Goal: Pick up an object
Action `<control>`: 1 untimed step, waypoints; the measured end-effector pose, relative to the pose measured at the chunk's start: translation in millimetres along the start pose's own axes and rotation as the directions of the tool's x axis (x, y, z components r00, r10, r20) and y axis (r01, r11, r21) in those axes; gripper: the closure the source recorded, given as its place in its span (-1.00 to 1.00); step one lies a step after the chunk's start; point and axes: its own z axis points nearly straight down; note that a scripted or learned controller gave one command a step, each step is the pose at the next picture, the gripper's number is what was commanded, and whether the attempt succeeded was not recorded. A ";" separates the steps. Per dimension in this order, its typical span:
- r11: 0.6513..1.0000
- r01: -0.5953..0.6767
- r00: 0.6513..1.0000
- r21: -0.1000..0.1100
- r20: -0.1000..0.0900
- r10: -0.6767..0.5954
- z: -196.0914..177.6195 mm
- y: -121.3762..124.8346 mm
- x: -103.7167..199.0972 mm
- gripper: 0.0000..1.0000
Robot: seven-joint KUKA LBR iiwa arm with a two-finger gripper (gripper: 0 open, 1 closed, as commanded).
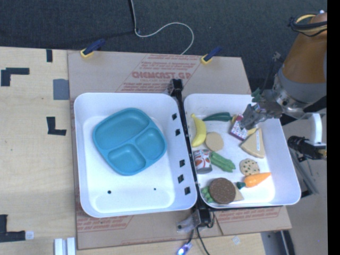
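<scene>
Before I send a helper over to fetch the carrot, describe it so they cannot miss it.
Go to the right-hand white bin, the one crowded with toy food. Near its front right corner lies the carrot, below the round cookie. It is the only bright orange piece, tapered, with a green tip.

2 shallow white bins sat side by side on a cardboard sheet [159, 73] printed with red lettering, joined by a black divider strip [183, 147]. The left bin [85, 158] held a blue plate [129, 140] with 3 compartments, lying toward its upper part. A blue-and-yellow clamp [93, 47] gripped the cardboard's upper left corner, and another [211, 53] gripped its upper right. A thin white cable [159, 31] looped across the dark carpet [64, 12] above. The wooden bench [32, 158] at left bore black angular marks.
</scene>
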 end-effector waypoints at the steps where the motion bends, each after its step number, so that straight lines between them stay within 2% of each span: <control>1: 1.000 0.001 1.000 0.001 0.000 -0.001 -9.4 0.1 0.3 1.00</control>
